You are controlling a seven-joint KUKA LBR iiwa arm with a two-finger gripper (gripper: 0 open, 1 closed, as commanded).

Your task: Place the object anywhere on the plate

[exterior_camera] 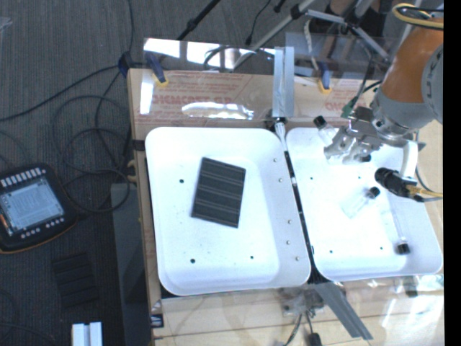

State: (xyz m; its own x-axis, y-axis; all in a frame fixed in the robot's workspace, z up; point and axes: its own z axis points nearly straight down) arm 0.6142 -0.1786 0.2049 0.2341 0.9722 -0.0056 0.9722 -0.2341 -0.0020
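Now | bins: two | dark ribbed plate (219, 192): one, left bin (173, 265) | gripper (348, 150): grip state unclear

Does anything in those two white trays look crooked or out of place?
Mildly, yes. The dark ribbed plate in the left bin lies turned at an angle to the bin's edges rather than square. In the right bin, a small clear object lies by itself, hard to make out against the white. Nothing looks spilled or broken.
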